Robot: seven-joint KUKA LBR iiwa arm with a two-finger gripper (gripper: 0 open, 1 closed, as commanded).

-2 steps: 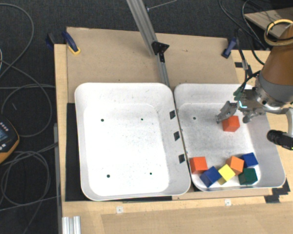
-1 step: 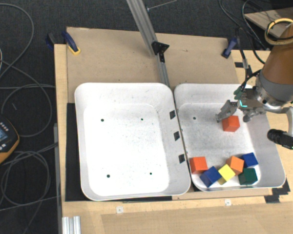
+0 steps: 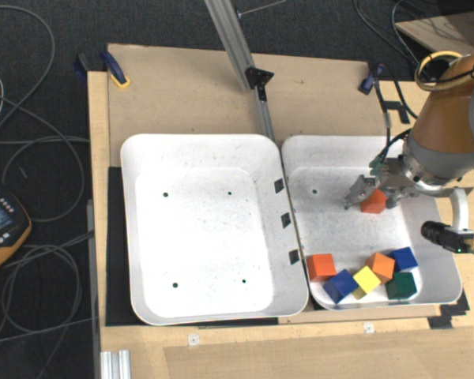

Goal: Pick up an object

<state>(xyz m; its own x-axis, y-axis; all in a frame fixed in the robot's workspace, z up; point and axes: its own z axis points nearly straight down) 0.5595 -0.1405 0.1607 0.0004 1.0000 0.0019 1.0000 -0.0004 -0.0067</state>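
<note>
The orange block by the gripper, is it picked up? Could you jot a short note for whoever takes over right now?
Gripper: over the right bin, shut on an orange-red block.
Other blocks sit at that bin's near edge: orange, blue, yellow, orange, blue, green.
Done: block gripped.
Left: I cannot tell if it is off the floor; confirm the lift.

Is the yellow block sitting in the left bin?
No, the yellow block lies in the right bin, down at its near edge among the other colored blocks.
</note>
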